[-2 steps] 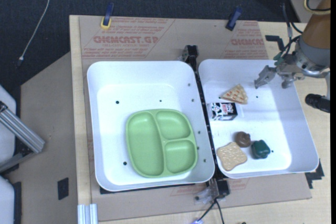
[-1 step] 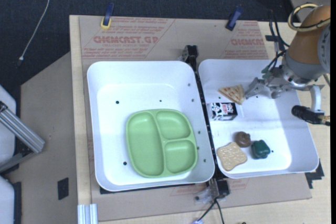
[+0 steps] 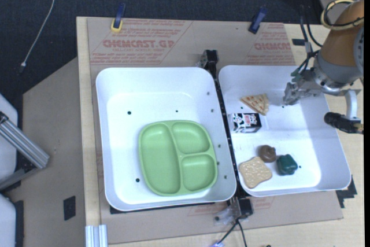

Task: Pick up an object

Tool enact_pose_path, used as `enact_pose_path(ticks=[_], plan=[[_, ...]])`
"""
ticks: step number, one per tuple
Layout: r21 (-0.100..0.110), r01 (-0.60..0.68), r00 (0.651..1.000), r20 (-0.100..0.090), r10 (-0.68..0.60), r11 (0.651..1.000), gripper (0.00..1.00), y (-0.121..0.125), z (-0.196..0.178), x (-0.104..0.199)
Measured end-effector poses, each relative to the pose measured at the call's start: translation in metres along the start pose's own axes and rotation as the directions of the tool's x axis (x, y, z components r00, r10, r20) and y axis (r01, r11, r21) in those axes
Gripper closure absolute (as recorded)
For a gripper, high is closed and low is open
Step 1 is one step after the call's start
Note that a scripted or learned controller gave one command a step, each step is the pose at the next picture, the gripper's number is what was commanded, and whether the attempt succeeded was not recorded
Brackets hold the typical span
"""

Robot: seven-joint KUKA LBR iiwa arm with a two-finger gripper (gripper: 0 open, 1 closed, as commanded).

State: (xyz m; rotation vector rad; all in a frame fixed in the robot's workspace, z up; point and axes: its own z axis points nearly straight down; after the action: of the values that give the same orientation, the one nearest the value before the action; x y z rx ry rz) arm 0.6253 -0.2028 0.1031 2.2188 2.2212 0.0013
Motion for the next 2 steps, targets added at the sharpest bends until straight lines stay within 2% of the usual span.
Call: enact_pose_path(ticks=[2], plan=[[-0.007, 0.0, 1.0, 0.003, 0.0, 1.0, 1.0, 0.017, -0.116, -0.007]])
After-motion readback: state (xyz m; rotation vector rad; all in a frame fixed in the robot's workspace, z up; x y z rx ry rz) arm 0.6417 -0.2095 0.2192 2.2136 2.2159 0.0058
